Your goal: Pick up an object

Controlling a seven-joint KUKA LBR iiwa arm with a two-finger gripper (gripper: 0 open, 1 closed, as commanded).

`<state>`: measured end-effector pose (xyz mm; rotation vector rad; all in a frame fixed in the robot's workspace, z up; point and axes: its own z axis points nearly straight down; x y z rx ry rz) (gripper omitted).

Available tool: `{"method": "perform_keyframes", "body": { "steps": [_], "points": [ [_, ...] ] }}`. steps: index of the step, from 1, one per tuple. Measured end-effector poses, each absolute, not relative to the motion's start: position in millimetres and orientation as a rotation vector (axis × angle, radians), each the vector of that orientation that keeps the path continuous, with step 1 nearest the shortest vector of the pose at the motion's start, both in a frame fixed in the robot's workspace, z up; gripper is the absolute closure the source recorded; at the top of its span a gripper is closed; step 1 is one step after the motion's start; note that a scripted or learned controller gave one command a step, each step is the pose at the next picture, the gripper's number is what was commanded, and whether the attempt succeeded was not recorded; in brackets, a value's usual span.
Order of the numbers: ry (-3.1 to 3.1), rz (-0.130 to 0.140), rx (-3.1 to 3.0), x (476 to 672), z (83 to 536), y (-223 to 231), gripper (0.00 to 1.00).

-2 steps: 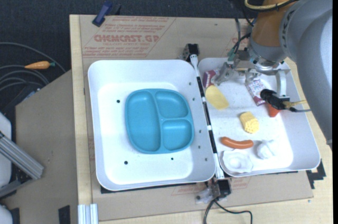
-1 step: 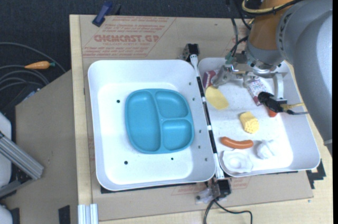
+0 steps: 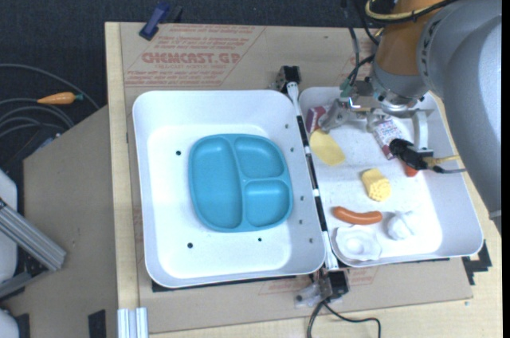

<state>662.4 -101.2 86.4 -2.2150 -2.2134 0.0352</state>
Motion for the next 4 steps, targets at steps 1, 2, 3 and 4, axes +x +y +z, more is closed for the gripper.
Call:
{"method": "perform_keyframes", "body": {
  "steps": [1,2,3,4],
  "points": [
    [-2.213,0.036,-2.216,662.3,86.4,-100.8,0.0],
    [-2.214,0.036,-2.216,662.3,86.3,-100.8,0.0],
    [-2.214,0.035,-2.215,662.4,86.1,-101.3,0.0],
    [-2.215,0.029,-2.222,660.2,86.2,-100.7,0.0]
  ]
}}
